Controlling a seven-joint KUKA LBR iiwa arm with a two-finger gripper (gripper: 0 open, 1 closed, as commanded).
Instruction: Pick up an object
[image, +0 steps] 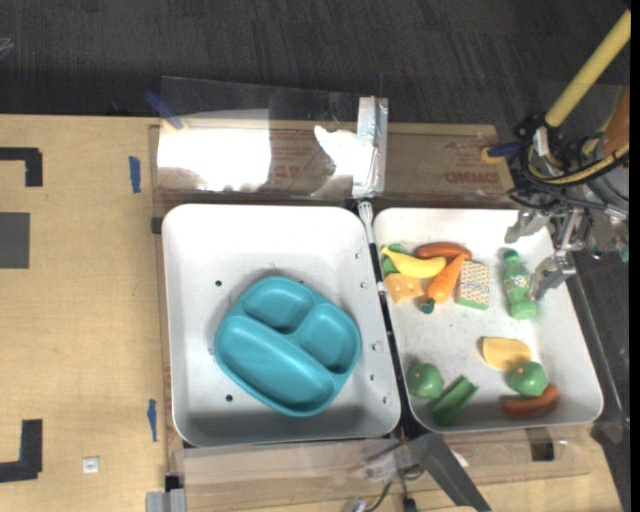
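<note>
- Two white bins sit side by side on my bench (70, 300); the left bin (190, 240) carries a teal divided plate (288, 343) with three compartments, lying at a slant.
- Behind the bins stands a clear sheet (260, 150) with red printing that is too faint for me to read.
- In the right bin (580, 340), from left: a yellow banana (415, 265) touching an orange wedge (403, 288), a carrot (445, 279), a red sausage (442, 250), and a speckled pale block (474, 284).
- Nearer the front: a green round fruit (425, 379), a dark green stick (455, 398), a yellow slice (505, 351), a green apple (527, 378) and a red piece (529, 403).
- A green bottle (517, 284) stands just beside my gripper (550, 268), at the bin's far right.
- Whether my gripper is parted or closed I cannot tell; nothing shows between its tips.
</note>
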